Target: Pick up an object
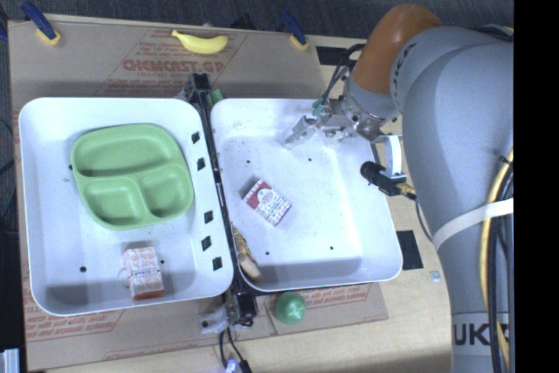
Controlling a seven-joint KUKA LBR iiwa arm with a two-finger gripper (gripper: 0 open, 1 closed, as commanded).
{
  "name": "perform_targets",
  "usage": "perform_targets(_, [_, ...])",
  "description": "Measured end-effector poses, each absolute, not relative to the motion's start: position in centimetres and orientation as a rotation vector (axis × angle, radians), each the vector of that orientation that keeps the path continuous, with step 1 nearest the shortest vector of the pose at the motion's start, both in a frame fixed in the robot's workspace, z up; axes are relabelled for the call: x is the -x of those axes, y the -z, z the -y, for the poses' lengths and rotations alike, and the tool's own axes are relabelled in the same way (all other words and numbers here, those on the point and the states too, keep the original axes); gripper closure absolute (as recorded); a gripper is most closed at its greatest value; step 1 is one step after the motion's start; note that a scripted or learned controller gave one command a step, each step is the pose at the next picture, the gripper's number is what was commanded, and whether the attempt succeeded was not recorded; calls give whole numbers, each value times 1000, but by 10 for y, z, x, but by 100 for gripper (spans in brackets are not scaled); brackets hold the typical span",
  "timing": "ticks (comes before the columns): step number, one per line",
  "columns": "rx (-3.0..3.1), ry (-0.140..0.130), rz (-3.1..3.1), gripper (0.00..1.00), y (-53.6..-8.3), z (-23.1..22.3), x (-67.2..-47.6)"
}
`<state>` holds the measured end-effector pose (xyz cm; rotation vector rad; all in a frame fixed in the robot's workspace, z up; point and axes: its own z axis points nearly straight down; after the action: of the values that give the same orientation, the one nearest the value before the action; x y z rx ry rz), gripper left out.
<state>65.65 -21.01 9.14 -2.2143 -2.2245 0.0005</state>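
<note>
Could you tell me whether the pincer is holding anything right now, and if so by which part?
Nothing is held. The pincer hangs over the right bin's far end, apart from the small red box lying mid-bin.

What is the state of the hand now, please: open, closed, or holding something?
Hand: over the far part of the right bin; open or closed cannot be told, and no object is seen in it.
</note>
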Motion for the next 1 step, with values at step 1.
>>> perform_targets(1, [2208, -1, 2231, 100, -103, 210, -657])
